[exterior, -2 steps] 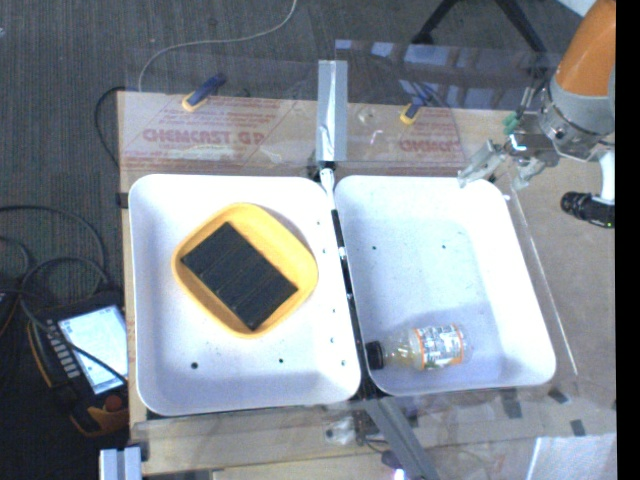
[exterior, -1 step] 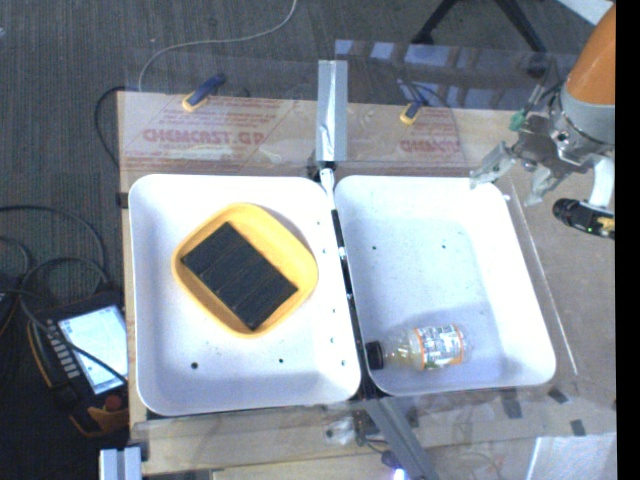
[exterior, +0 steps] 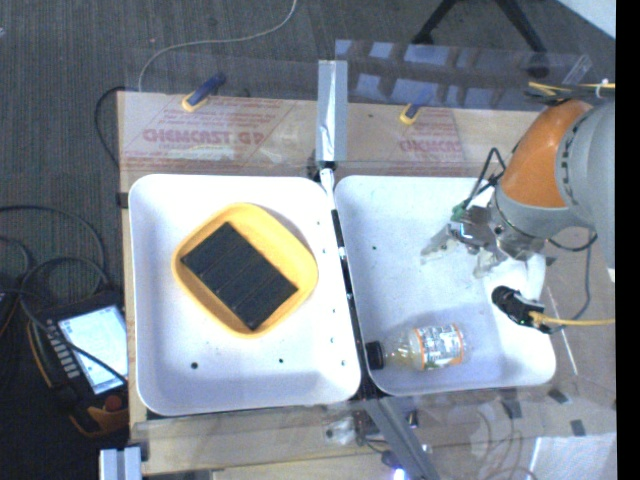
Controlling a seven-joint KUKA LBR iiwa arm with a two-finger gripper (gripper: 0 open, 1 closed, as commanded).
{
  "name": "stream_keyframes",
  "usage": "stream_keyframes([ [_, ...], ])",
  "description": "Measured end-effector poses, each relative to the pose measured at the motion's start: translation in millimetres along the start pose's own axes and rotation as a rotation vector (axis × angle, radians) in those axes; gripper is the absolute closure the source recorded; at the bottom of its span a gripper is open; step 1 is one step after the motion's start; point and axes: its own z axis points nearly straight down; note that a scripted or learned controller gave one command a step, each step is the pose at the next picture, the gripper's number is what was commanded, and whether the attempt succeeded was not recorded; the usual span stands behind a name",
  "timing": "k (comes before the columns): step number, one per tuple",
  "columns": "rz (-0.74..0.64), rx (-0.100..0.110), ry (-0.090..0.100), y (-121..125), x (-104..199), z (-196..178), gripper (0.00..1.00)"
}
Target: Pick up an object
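My grey arm point(exterior: 600, 168) wears its orange band above two white bins point(exterior: 160, 368); a yellow dish point(exterior: 295, 248) carries a black ribbed pad point(exterior: 240, 273), beside an amber, black-capped bottle point(exterior: 425, 348).

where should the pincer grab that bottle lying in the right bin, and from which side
Probably across the bottle at its labelled middle, coming straight down from above. It lies on its side along the right bin's near wall, cap pointing left, so the round body offers two opposite sides. The pincer hangs farther back.
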Motion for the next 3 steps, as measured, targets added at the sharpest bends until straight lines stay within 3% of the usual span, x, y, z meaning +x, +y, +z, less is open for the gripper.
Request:
stream_keyframes([
  [1,-0.046,-0.001,0.000,-76.4,12.3,-52.4,0.00],
  [2,-0.113,-0.018,0.000,-98.1,-8.0,10.8,0.00],
  [3,-0.168,-0.027,-0.007,-106.6,31.9,10.5,0.00],
])
